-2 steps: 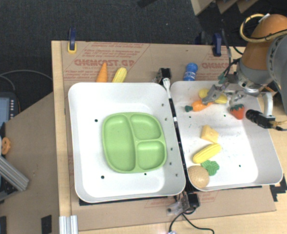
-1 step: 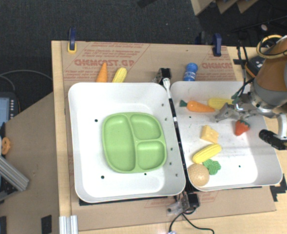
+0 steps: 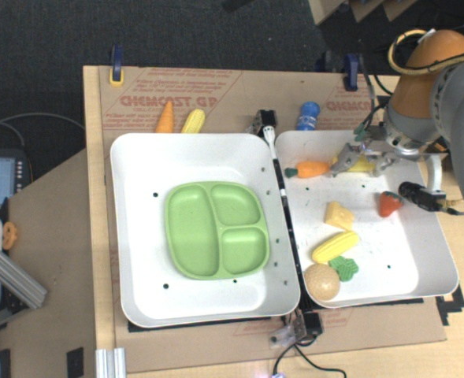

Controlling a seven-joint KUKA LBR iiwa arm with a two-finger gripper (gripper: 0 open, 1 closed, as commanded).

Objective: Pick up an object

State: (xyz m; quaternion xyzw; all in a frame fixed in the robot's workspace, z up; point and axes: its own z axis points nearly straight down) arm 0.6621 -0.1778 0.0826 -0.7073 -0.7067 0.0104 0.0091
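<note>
The end effector (image 3: 363, 157) hangs low over the far part of the right bin (image 3: 428, 246), and a small yellow item (image 3: 361, 164) lies right at its tips; whether it is grasped or only touched I cannot tell, nor whether the tips are released or clenched. Just to the left of it in the same bin lies a toy carrot (image 3: 310, 169), its green end toward the divider. Nearer the middle of the bin is a pale yellow cheese wedge (image 3: 339, 215), with a yellow corn cob (image 3: 335, 246) just in front of it. A green broccoli piece (image 3: 344, 268) sits beside the cob, and a round tan ball (image 3: 322, 282) rests in the near left corner. A red strawberry (image 3: 389, 204) lies toward the right side, beside a black part of the arm. The left bin (image 3: 137, 211) holds a green divided plate (image 3: 216, 229) with three compartments. On the worktop (image 3: 98, 116) behind the bins lie an orange carrot (image 3: 165, 118), a second corn cob (image 3: 193, 120) and a blue bottle (image 3: 307, 116)
</note>
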